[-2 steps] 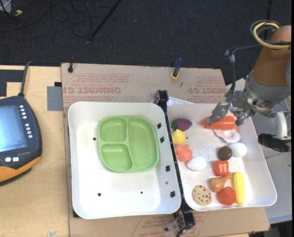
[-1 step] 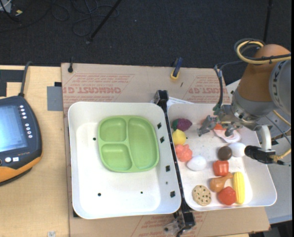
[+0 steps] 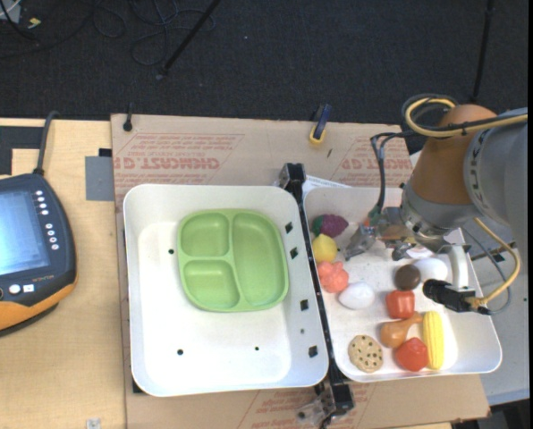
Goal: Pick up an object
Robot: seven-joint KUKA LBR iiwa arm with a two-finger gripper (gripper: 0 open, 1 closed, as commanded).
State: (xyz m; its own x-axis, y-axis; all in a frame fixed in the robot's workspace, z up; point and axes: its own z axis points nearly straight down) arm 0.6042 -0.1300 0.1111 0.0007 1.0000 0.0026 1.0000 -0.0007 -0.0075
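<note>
1. Approach step, by the look of it: arm [image 3: 454,164] reaching in from the right over the right bin [image 3: 490,351], gripper [image 3: 367,238] low near the bin's upper middle.
2. Grip state not readable from this angle; nothing seen clamped in it.
3. Candidate objects all in the right bin: purple grapes [image 3: 334,224] and yellow lemon [image 3: 325,248] just beside the gripper, pink piece [image 3: 333,277] and white egg [image 3: 357,295] below them, brown ball [image 3: 408,277], red tomato [image 3: 401,304], corn cob [image 3: 434,338], cookie [image 3: 367,352] further down.
4. Left bin [image 3: 150,347] bearing a green divided plate [image 3: 232,261].
5. Likely next: settle on one target, probably the grapes or lemon, centre over it, descend, close.
6. Crowding a risk: neighbours touching, easy to nudge.
</note>
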